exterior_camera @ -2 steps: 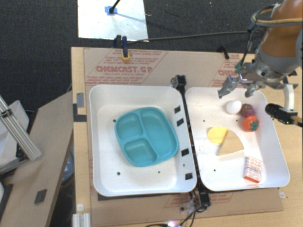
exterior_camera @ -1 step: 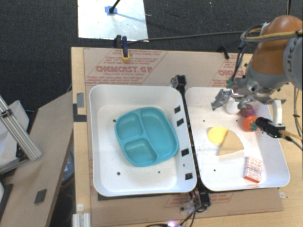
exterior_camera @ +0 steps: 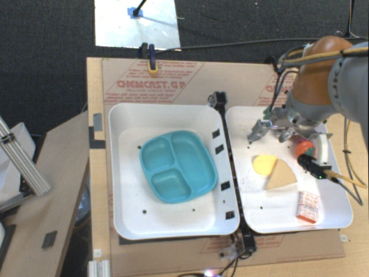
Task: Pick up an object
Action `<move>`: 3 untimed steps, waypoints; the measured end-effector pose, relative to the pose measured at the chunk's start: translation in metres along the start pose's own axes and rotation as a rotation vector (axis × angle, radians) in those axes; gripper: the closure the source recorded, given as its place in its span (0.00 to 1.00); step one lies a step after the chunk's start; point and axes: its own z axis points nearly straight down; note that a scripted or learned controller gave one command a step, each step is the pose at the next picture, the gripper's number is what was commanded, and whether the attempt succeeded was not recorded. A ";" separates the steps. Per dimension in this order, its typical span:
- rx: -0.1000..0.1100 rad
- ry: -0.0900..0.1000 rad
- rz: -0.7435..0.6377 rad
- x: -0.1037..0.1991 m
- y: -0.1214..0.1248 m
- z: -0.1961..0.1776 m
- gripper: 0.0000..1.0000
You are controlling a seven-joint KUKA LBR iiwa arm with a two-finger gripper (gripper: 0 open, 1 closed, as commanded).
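Observation:
My gripper [exterior_camera: 270, 134] hangs over the back of the right bin [exterior_camera: 340, 212], its two fingers spread open with nothing between them. Just in front of it lie a yellow round piece [exterior_camera: 263, 164] and a tan wedge [exterior_camera: 282, 176], touching each other. A red-orange object with a green end [exterior_camera: 305, 148] sits to the gripper's right, partly hidden by the arm. A small white and red packet [exterior_camera: 308, 206] rests near the bin's front right corner.
The left bin [exterior_camera: 124, 154] holds a teal divided plate [exterior_camera: 178, 166]. A black divider with clips [exterior_camera: 226, 166] runs between the bins. Cables [exterior_camera: 340, 180] trail over the right bin's right side. The grey and orange arm [exterior_camera: 323, 74] looms over the back right.

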 end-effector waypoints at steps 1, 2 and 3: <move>0.001 0.000 -0.002 0.010 0.001 0.048 0.00; -0.006 -0.001 -0.001 0.009 0.002 0.035 1.00; -0.008 -0.002 0.002 0.000 -0.002 -0.016 1.00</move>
